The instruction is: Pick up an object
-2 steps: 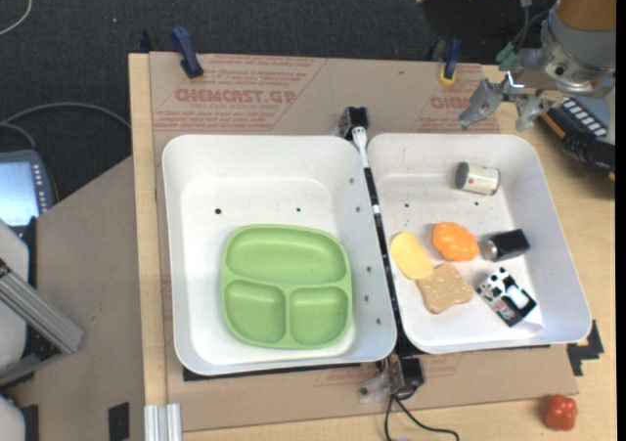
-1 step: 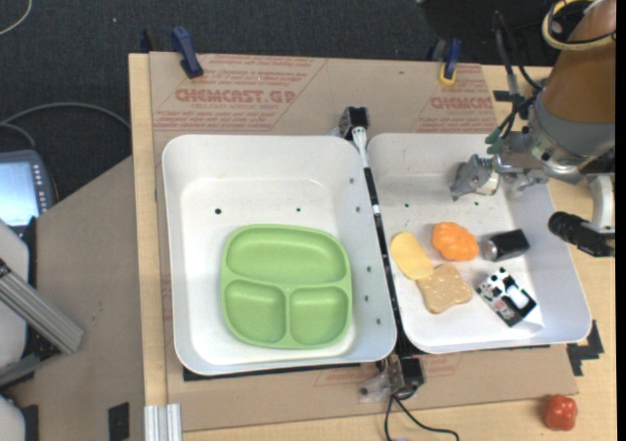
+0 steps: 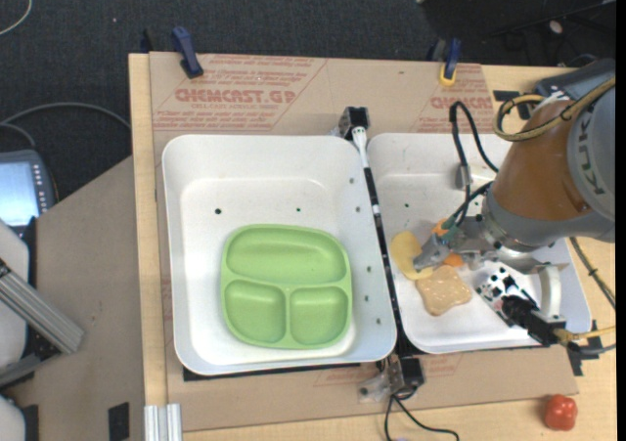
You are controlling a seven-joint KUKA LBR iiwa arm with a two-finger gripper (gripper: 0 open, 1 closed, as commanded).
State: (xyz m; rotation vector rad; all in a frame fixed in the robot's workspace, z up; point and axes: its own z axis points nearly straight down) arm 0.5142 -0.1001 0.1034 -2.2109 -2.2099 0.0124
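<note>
The right bin (image 3: 421,160) holds several small objects. A pale yellow rounded piece (image 3: 404,251) lies by its left wall, and a tan toast-like piece (image 3: 444,290) lies just below and to the right of it. A black-and-white object (image 3: 506,290) and a white curved piece (image 3: 550,292) lie further right. My gripper (image 3: 434,253) hangs low over the bin, right beside the yellow piece and just above the toast piece. A small orange bit (image 3: 453,259) shows at the gripper. I cannot make out anything held.
The left bin (image 3: 196,175) holds a green divided plate (image 3: 288,285). A black divider strip (image 3: 370,197) runs between the bins. The grey and orange arm (image 3: 543,180) covers the right bin's right part. A red object (image 3: 559,412) sits on the bench at the lower right.
</note>
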